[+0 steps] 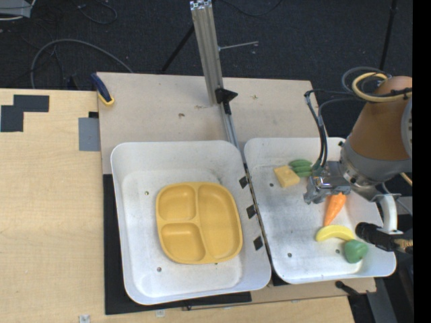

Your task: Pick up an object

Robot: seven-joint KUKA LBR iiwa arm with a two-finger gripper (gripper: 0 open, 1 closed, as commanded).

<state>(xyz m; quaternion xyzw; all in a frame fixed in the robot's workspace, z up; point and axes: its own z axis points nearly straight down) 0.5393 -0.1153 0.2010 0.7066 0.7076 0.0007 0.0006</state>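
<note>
pale wooden bench [47, 200], perhaps dark carpet [101, 25]

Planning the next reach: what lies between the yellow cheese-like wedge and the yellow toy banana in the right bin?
In the camera view, the gripper and an orange toy carrot lie between the yellow wedge and the yellow toy banana.

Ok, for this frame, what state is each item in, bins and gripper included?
yellow divided plate: flat in the left bin, compartments bare.
carrot: lying in the right bin, at the gripper.
banana: lying flat.
green piece: beside the banana.
yellow block: touching a green item.
</note>
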